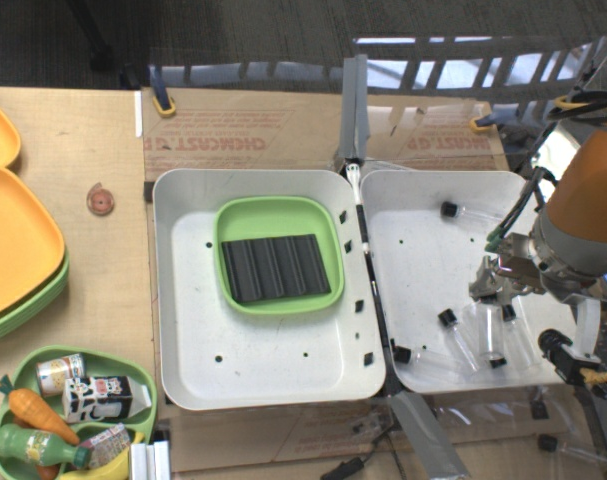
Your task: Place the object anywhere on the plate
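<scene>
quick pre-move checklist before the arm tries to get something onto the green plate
1. Green plate sits flat in the left bin: ok.
2. Landing spot: a dark ridged mat covers most of the plate: cannot tell if that matters.
3. Objects available: small clear vials with black caps lie in the right bin: ok.
4. Gripper is low over the right bin near the vials: ok.
5. Object held: cannot tell.

Pretty clearly a robotics lab: two white bins [183,368] taped-cardboard style on a wooden bench [73,138], clamps [163,103] behind the bins, toy food bowl [68,418] left of them, office carpet [283,13] beyond.
</scene>
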`<state>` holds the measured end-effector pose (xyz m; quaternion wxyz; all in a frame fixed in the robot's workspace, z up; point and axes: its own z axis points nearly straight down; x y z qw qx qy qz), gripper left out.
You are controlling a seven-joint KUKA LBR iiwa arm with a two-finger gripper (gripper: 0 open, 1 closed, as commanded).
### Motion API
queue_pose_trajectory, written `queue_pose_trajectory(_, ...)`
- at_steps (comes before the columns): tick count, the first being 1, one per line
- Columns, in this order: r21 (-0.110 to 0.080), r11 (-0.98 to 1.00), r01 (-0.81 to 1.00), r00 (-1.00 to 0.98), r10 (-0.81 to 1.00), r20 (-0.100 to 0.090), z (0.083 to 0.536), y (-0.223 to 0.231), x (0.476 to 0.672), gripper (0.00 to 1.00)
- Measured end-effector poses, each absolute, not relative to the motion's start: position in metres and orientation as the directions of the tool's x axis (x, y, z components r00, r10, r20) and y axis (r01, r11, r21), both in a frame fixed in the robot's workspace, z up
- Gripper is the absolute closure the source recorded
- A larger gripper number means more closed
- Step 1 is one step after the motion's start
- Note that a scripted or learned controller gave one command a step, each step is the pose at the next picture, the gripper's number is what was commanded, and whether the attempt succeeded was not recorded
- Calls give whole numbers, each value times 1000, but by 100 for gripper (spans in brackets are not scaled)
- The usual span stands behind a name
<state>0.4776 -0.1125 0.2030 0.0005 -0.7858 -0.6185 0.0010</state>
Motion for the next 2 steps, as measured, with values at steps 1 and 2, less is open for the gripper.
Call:
queue_pose_trajectory(1,-4,-55,998,55,999,-2,190,-20,516,100)
queue_pose_trajectory(2,-4,-62,998,62,998,-2,190,53,549,100)
